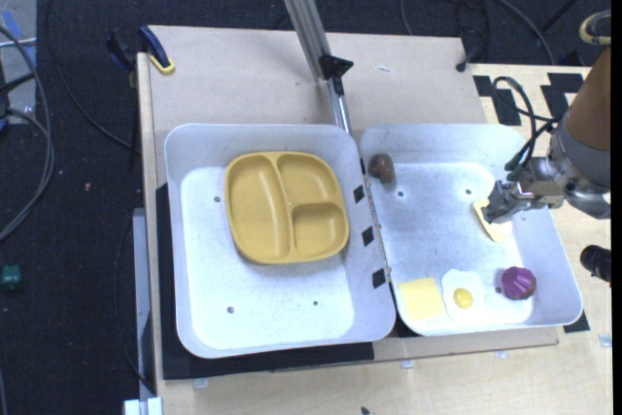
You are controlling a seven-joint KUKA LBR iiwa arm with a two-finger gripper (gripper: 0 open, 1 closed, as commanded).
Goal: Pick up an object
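Seen from above at a slant: wooden bench bearing 2 shallow white bins side by side. In the left bin, a yellow divided plate with 3 compartments, lying flat toward the bin's upper middle. In the right bin, 5 small items spread well apart. Reaching in from the right edge, a grey arm with orange band above the wrist, lowered over the right bin's far side. At its tip, the gripper, dark and compact, set directly over a pale yellow piece lying near the bin's right wall; touching or merely above, impossible to tell, and opening of the pincer likewise impossible to tell from this angle. Along the right bin's lower edge, from left to right: a pale yellow block, a white fried-egg toy with yellow yolk just beside it, and a purple rounded object nearer the corner. Smallest of all, a brown rounded object in the right bin's upper left corner, close to the seam between bins.
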